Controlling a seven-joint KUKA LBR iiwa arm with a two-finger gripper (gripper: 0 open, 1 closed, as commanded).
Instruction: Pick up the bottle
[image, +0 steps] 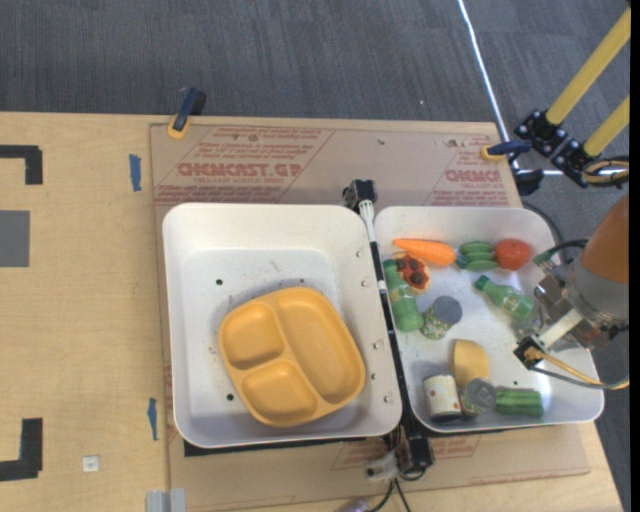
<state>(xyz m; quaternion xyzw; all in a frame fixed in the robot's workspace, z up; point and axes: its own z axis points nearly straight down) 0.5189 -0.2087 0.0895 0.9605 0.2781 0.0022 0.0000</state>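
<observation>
Left: noted in the shallow white left bin, a yellow divided plastic plate. Right: found lying tilted in the crowded white right bin, the small green plastic bottle, below a round red tomato and just beside the grey gripper. Could not tell how far open, nor whether anything was held. Risked nudging the bottle aside, or closing on the nearby green toy vegetable instead, given the crowding.

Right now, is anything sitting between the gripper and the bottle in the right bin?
Nothing visible does. The green bottle lies just beside the gripper, toward the bin's middle. The tomato sits further back and the yellow piece nearer the front, both off that line.
</observation>
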